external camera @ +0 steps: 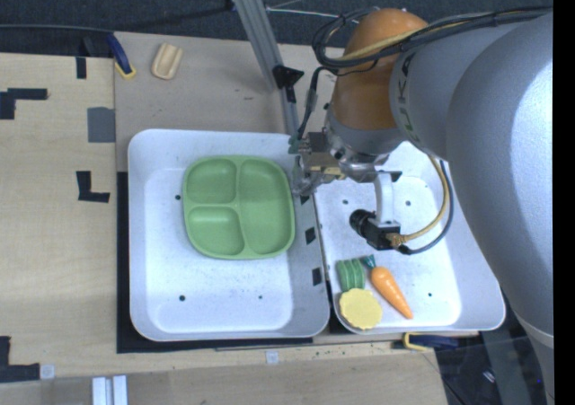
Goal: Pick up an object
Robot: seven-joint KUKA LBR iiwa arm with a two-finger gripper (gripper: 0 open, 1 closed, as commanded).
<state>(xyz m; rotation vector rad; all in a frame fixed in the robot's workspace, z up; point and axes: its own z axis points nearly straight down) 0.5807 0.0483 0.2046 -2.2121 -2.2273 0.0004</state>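
Note:
A toy carrot (392,292) lies in the right bin (449,304) near its front. To its left are a yellow round piece (360,309) and a small green piece (351,274), close together. My gripper (313,171) hangs under the orange wrist band (373,71), low over the divider between the two bins and beside the green plate's right edge. The wrist hides most of the gripper from above. I see nothing held in it.
A green divided plate (239,206) lies in the left bin (153,242). A grey pole (256,22) slants in from the top. On the bench at the back left sits a small tan block (166,61). My arm covers the right bin's far half.

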